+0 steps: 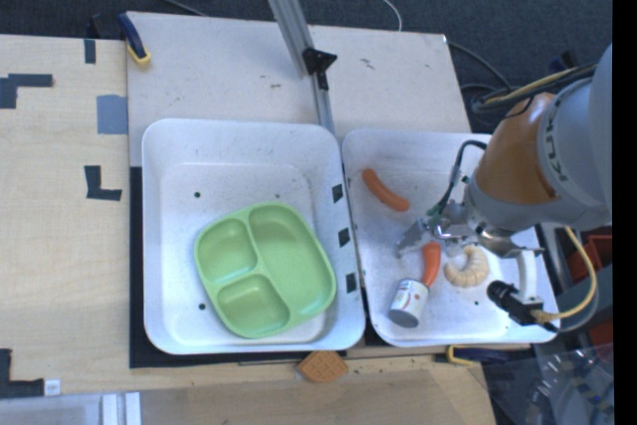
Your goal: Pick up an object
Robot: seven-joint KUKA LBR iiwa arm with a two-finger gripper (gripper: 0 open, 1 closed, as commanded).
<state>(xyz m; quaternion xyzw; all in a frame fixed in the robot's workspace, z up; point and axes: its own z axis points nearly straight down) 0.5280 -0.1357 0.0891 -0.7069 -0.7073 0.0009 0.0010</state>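
Even, fairly bright light from above falls on the two shallow white plastic bins (249, 139), which look slightly washed out. Shadows are soft and short; the lime-green three-compartment plastic tray (264, 269) casts a faint one along its lower edge. The picture is low in resolution and mildly soft throughout. The dark floor beyond the pale wooden worktop (60, 214) is dim.
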